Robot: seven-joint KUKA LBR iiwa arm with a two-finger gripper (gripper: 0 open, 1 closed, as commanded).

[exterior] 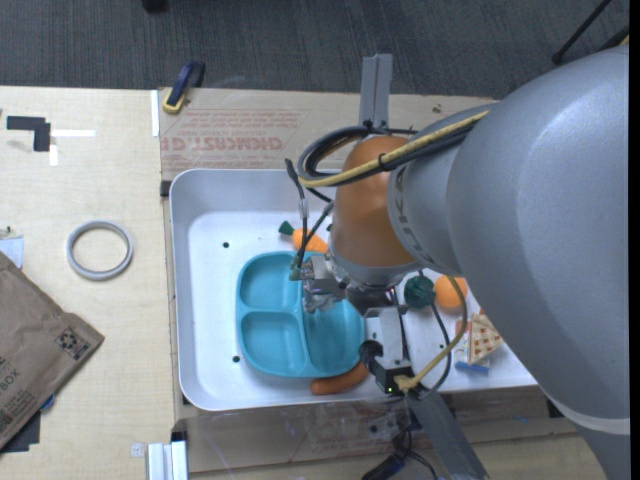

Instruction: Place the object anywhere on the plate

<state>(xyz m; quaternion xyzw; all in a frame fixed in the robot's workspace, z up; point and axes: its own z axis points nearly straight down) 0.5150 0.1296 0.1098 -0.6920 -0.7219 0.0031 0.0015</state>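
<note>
1. Grey arm with an orange band (370, 203), large in the right half of the frame, reached down over the white bin (200, 268) at centre.
2. Two-finger gripper (318, 296) hung just above the right compartment of the turquoise divided plastic plate (270, 318); grip state impossible to tell (seen end-on and largely masked by the wrist).
3. Orange carrot-shaped toy with green top (300, 236) lay just above the plate, partly hidden behind the arm.
4. Orange-red sausage-shaped toy (340, 380) rested against the plate's lower edge, off the plate.
5. Further right: an orange ball with green stem (440, 292), a waffle-patterned wedge (483, 336).
6. Grey tape ring (100, 249) on the bench, left of frame.
</note>
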